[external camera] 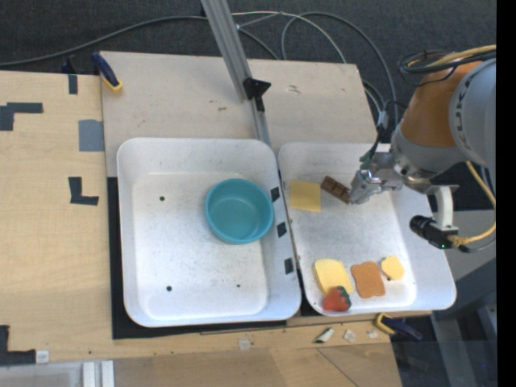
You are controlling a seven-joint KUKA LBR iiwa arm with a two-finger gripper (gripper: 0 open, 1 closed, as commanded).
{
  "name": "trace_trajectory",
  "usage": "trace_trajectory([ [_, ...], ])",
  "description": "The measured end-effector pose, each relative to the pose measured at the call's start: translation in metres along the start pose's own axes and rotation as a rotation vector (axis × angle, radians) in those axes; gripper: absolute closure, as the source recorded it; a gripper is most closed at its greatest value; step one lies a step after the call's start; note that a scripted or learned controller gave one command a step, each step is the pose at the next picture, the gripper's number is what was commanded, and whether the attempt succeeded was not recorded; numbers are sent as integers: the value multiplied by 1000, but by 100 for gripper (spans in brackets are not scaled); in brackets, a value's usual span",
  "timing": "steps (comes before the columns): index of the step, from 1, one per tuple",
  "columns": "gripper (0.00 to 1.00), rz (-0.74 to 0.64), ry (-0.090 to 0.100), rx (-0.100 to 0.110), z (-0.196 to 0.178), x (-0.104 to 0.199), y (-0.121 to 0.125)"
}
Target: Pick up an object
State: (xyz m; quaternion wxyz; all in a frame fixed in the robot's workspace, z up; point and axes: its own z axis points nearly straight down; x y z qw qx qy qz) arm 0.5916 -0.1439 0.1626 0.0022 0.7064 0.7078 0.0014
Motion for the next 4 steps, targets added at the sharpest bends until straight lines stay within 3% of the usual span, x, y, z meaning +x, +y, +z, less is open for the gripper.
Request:
trace_trajectory([
  [2,100,-1,0,-1,-116,8,-4],
  [4,100,-5,3,6,-100,118,5],
])
